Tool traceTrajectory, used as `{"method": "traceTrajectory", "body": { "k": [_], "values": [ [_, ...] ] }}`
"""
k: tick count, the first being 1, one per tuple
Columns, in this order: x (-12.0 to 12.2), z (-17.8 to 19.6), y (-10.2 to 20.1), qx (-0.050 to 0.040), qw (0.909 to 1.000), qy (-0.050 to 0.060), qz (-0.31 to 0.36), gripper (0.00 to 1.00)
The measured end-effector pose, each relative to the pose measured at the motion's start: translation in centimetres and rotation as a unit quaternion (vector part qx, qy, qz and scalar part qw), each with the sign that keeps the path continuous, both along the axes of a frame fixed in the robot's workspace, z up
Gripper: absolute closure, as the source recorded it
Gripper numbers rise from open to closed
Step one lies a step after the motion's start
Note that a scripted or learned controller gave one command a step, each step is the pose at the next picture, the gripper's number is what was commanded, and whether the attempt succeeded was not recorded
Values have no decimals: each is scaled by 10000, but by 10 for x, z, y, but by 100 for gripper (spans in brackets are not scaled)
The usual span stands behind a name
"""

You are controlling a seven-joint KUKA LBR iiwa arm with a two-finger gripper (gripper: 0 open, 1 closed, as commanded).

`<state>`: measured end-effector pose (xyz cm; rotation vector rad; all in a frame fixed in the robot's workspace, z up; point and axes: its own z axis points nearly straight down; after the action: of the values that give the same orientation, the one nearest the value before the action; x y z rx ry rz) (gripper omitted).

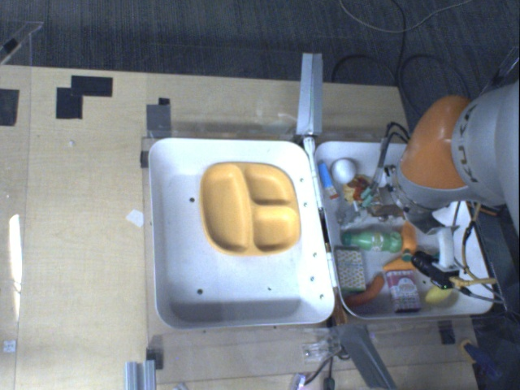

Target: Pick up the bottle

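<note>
The green bottle (370, 240) lies on its side in the middle of the right bin (329, 218), with its cap end pointing right toward an orange item (408, 238). The arm's orange band (435, 149) hangs over the bin's right side. My gripper (377, 204) is low in the bin, just above the bottle in the camera view, among small red and green clutter. Nothing shows between the bottle and the gripper that tells whether they touch.
The left bin (175, 242) holds a yellow divided tray (248, 207). The right bin also holds a white ball (344, 169), a blue object (325, 174), a grey mesh pad (349, 268), a red packet (402, 288) and a yellow piece (439, 296). Cables hang off the arm at right.
</note>
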<state>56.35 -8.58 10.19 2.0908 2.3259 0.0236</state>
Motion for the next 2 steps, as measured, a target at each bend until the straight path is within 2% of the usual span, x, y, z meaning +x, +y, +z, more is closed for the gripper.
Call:
{"method": "traceTrajectory", "body": {
  "k": [1, 2],
  "values": [
    [49, -13, 2, -25, 9962, 49, 870, 0],
    [54, -9, -28, -39, 9857, 58, 1683, 0]
  ]
}}
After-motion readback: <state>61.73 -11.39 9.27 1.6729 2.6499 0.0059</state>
